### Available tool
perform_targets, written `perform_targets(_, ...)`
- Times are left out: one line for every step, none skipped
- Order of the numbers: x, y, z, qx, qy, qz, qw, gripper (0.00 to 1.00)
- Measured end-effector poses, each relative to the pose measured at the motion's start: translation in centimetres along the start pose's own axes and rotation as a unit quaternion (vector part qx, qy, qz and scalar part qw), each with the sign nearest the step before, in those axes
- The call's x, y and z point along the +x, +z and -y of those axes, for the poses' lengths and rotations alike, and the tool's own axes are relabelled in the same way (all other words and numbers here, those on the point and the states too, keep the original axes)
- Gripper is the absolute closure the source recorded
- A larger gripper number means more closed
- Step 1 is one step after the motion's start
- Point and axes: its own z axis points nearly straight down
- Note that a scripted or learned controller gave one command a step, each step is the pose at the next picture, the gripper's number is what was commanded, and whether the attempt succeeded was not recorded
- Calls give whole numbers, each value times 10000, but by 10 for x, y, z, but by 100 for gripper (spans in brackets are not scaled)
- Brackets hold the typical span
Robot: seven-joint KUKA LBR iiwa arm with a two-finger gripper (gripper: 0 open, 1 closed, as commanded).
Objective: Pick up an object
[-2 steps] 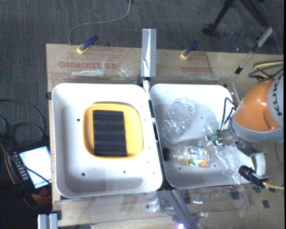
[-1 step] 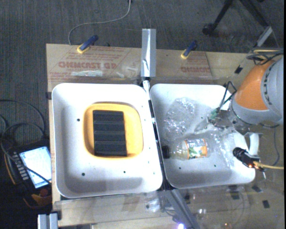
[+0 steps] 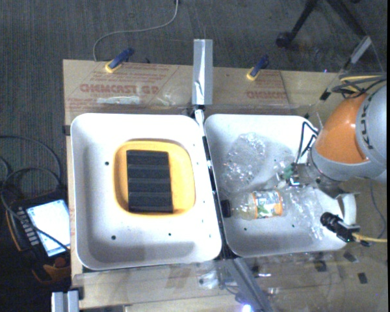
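Arm (image 3: 351, 142) reaches into the right bin (image 3: 260, 239) near a bottle (image 3: 263, 205); end effector (image 3: 292, 174) state unclear.

Both shallow white plastic bins (image 3: 91, 194) below me look smooth and faintly glossy. In the left one lies a yellow plastic tray (image 3: 155, 178) with a matt black ribbed insert (image 3: 149, 181). In the right bin (image 3: 247, 242), crinkled clear plastic film (image 3: 247, 156) catches the light, beside a small clear plastic bottle (image 3: 263, 205) with a shiny printed label. My orange band (image 3: 341, 135) is smooth and glossy. The table (image 3: 136, 90) looks like pale matt wood board under a clear sheet.
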Motion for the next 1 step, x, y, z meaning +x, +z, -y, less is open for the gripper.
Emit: perform_targets(-1, -9, -1, -7, 3, 2, 10000, 100)
